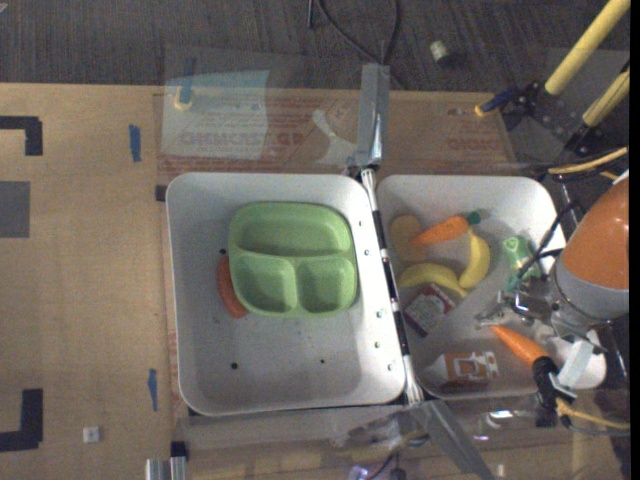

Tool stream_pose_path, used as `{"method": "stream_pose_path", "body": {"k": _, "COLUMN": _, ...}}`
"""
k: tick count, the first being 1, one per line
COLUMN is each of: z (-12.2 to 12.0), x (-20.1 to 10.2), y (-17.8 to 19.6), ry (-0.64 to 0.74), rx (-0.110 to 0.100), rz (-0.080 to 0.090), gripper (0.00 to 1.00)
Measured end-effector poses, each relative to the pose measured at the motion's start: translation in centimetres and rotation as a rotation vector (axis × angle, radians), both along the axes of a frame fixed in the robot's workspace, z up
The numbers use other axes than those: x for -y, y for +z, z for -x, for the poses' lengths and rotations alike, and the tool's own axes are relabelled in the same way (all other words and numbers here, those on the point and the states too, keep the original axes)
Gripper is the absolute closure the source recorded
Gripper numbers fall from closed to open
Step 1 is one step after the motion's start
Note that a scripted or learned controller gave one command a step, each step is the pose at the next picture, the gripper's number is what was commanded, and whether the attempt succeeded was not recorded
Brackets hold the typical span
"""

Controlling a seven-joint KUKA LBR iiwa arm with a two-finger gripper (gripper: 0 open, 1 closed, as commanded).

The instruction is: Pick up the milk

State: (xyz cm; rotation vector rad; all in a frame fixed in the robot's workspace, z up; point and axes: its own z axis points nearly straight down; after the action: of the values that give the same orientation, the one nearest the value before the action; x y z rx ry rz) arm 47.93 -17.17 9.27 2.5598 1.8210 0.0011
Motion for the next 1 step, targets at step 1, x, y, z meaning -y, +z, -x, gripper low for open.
{"method": "stream_pose_path", "body": {"k": 1, "z": -0.24, "x": -3.67, "y": 6.11, "ry": -0.017, "rx": -0.002, "rz": 0.000, "gripper": 0.00}}
